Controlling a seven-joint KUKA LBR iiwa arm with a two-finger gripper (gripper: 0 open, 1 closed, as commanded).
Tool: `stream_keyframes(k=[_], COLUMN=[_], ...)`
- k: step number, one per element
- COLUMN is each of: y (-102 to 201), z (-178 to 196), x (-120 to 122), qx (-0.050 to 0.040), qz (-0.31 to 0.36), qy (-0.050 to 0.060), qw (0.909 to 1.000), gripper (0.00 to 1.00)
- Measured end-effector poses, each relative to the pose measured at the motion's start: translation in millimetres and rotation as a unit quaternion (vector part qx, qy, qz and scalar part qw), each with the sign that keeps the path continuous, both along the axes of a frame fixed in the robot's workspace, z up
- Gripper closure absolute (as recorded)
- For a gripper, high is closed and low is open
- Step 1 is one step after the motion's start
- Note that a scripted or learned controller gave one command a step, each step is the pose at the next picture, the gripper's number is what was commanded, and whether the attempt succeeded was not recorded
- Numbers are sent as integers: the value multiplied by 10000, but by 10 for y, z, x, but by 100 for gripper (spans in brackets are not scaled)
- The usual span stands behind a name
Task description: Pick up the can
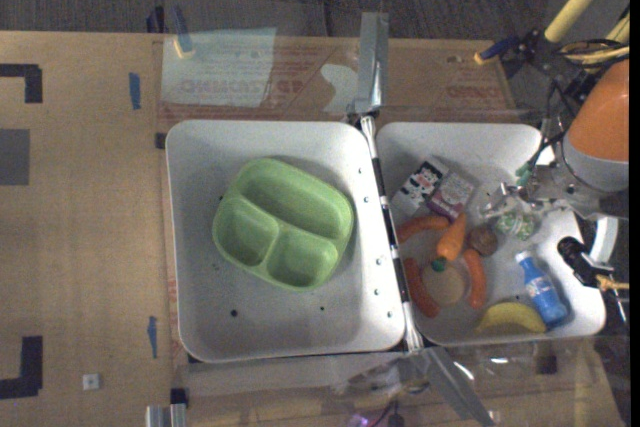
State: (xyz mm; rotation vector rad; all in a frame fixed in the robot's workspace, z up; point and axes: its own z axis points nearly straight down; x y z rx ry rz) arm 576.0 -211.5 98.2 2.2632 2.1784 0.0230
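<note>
Green divided plate (284, 224) is seen in left bin (190, 315). Can not clearly made out among right bin (400, 147) clutter: carrot (452, 239), banana (512, 318), blue bottle (541, 289). Gripper (528, 197) is placed over the bin's right side; grip state can't be told.

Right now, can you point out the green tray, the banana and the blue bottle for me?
green tray (284, 224): camera view, on its centre divider.
banana (513, 318): camera view, on the middle of its yellow body.
blue bottle (543, 294): camera view, on its blue body below the cap.
</note>
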Motion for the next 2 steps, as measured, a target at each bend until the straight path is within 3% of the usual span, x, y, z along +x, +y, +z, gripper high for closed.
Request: stream_keyframes(k=[1,2], y=[-26,416], z=[93,1180], x=[-6,59], qx=[-28,-55], qz=[-8,-266], qy=[3,45], qw=[10000,9996], gripper=[100,100])
